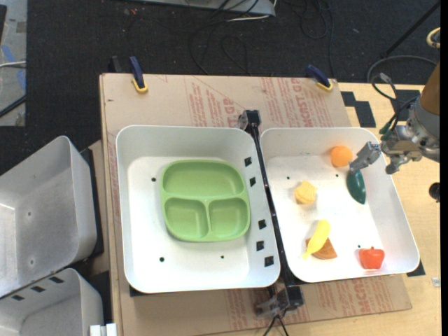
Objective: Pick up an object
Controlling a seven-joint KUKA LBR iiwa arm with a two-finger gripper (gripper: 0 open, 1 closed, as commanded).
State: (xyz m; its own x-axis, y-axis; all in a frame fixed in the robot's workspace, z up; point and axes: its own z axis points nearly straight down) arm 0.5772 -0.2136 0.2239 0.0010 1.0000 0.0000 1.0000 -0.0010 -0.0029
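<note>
Green pepper (358, 186) lies just below the end effector (380, 157), fingers apart, empty: descend straddling it, then close.

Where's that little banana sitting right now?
The banana lies in the right bin, toward its front edge, leaning against a brown wedge-shaped piece. The red pepper is to its right and the yellow corn piece just behind it.

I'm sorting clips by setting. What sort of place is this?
Probably a robotics lab, not a kitchen: two white bins clamped on cardboard, toy food such as a banana, and loose cables on the floor.
</note>
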